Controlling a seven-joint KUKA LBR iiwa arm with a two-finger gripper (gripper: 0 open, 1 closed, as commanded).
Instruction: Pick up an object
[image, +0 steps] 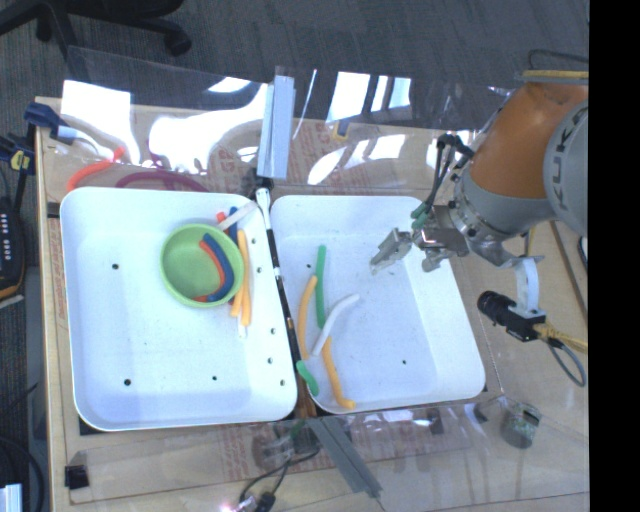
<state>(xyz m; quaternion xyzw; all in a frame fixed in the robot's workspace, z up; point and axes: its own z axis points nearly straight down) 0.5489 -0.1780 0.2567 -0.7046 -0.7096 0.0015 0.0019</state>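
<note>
Gripper (408, 250) hangs over the upper right part of the right bin (440, 340), its two fingers spread apart and pointing toward about eight o'clock, with nothing between them. Behind it, at three o'clock, the grey wrist and orange band of the arm (530, 130) reach in from the right.

Nearest candidates lie toward seven to nine o'clock from the fingertips: a green strip (321, 285), a white strip (335, 318) just below it, and two orange strips (308, 310) (332, 378) along the bin's left side. All are thin and long; the green one runs close to twelve-to-six, while the white one curves from about one o'clock down to seven. The white strip's upper end appears the closest piece to the gripper, though well apart from it.

In my judgement, the coming reach must travel toward eight o'clock and downward, with the fingers closing across a strip's narrow width rather than along its length.

A green bowl (200, 265) with coloured strips sits in the left bin (120, 350), farther off at nine o'clock.
</note>
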